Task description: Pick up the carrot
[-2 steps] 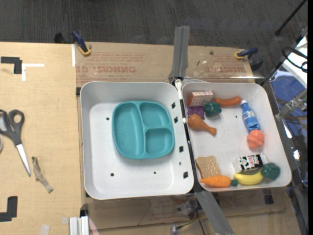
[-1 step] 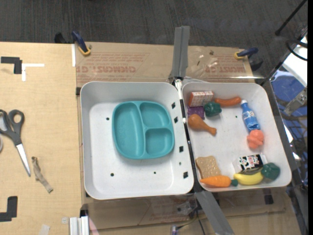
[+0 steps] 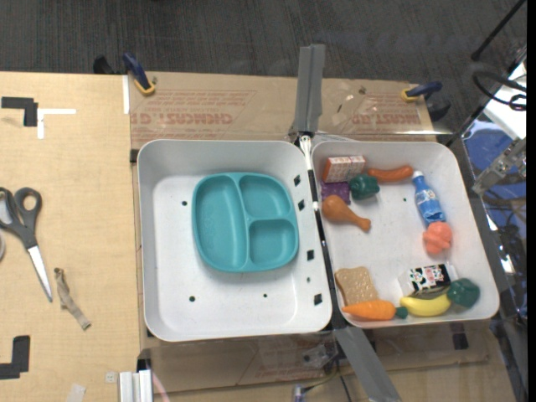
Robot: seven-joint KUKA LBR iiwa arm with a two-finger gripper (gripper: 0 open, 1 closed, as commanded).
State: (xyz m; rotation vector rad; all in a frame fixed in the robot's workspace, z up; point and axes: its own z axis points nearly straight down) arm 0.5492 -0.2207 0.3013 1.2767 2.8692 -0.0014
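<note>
Even bright overhead light, soft shadows, slight blur.

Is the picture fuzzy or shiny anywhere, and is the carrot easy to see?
Camera view: mostly sharp and evenly lit; the carrot shows clearly at the right bin's near edge, beside the banana; soft shadows lie along the bin walls; the teal plate has little glare; the far right edge looks cluttered and blurry.
</note>
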